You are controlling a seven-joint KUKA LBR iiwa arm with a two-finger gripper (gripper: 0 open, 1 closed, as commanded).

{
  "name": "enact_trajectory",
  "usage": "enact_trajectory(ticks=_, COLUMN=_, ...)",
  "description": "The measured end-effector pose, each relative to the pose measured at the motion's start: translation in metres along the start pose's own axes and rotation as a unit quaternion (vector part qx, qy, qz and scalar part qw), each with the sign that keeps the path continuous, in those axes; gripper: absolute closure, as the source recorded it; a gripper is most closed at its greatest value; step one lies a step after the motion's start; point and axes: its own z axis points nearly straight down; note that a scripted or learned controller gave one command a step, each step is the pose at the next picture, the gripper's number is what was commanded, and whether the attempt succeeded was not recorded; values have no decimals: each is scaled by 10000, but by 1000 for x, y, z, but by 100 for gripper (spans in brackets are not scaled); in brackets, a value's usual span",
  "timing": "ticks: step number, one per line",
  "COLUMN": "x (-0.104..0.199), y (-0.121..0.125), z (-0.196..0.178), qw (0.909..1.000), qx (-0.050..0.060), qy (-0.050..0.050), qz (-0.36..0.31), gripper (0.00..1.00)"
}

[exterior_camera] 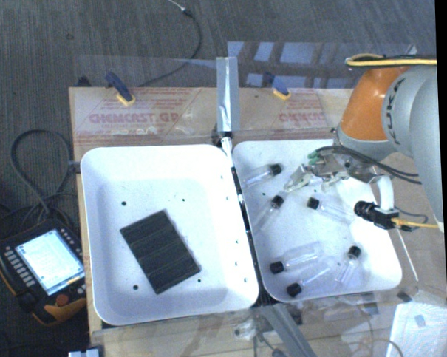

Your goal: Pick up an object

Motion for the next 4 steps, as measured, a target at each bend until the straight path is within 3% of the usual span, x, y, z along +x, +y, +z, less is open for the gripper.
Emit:
enact_trajectory(ticks=3, x=0, y=0, z=0, qw=10000, qx=0, qy=0, qz=0, gripper=0)
enact_trajectory(ticks=4, x=11, y=-6, z=23, qw=9982, qx=-36, qy=-58, qz=-591, gripper=0)
